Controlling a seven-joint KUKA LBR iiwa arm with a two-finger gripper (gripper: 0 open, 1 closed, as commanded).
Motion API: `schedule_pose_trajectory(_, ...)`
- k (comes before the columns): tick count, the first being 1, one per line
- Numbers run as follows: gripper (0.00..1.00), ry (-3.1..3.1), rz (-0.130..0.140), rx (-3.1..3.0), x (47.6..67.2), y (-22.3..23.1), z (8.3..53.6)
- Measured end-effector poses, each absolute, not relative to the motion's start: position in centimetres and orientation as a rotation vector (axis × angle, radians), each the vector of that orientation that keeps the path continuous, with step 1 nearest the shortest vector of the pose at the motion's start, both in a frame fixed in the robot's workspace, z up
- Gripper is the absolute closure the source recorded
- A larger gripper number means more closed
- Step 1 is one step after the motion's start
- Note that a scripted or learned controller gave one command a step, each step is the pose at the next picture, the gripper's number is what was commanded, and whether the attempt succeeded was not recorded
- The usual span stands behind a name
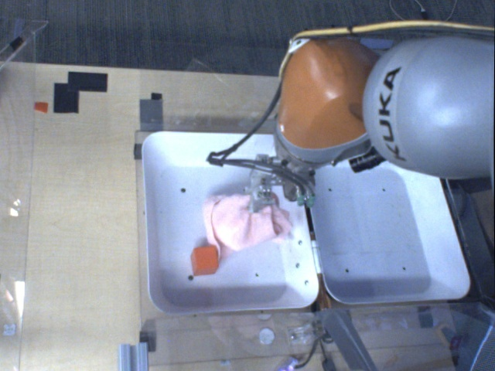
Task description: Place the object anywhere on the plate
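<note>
Left shallow white bin [166, 207] — round pale-pink plate [241, 222], small orange block [205, 260] touching its lower-left rim; gripper [263, 197] over plate's upper edge — finger state indiscernible.

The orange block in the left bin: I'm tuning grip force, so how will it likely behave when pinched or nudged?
The orange block has flat faces and firm edges, so it probably stays stiff. Sitting flat on the left bin, it should slide, not roll. It looks small, so likely light.
</note>
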State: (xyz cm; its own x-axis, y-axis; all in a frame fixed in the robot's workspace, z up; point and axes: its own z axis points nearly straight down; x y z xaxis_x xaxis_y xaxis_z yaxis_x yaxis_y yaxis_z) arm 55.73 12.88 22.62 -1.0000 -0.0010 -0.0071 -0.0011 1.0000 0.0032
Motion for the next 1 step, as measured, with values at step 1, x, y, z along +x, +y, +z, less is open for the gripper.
schedule_pose_trajectory(1,0.00,3.134,0.005,-0.001,55.74,12.87,22.64)
